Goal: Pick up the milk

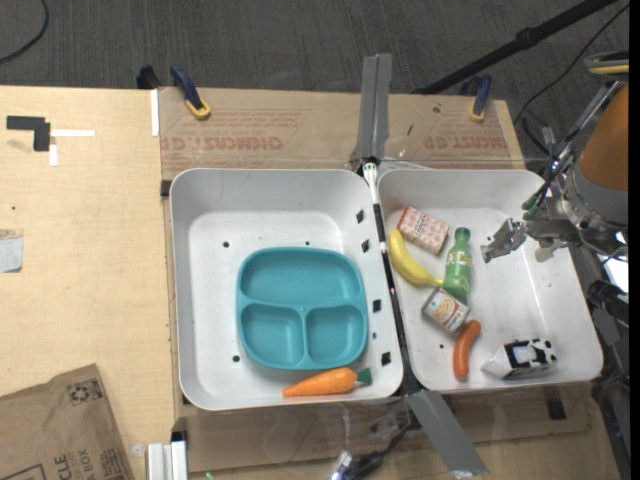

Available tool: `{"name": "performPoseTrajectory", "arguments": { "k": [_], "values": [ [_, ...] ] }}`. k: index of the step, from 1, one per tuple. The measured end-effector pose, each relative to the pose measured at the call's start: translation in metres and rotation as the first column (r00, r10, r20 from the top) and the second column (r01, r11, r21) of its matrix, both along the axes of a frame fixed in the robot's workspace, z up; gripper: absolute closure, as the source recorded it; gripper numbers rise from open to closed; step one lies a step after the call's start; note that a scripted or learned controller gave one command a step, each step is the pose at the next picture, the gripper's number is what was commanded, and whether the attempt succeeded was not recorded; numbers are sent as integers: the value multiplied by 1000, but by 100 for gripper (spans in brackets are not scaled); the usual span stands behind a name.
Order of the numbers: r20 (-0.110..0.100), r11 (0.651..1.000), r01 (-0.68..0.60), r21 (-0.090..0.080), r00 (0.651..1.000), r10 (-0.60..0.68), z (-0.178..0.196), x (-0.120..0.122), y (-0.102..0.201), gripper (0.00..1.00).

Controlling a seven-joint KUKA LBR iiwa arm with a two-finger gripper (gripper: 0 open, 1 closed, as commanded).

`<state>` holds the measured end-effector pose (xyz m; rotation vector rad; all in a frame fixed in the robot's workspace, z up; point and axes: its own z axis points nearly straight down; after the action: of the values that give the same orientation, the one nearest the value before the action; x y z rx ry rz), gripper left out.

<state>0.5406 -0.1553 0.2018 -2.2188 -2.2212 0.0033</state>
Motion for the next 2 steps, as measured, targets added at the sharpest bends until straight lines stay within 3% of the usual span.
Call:
{"name": "performPoseTrajectory", "arguments": {
  "k": [1, 2],
  "values": [
    [0, 998, -60, 0, 998, 60, -72, -64, -50, 0],
    [0, 990, -143, 7, 990, 144, -111, -63, -63, 0]
  ]
}}
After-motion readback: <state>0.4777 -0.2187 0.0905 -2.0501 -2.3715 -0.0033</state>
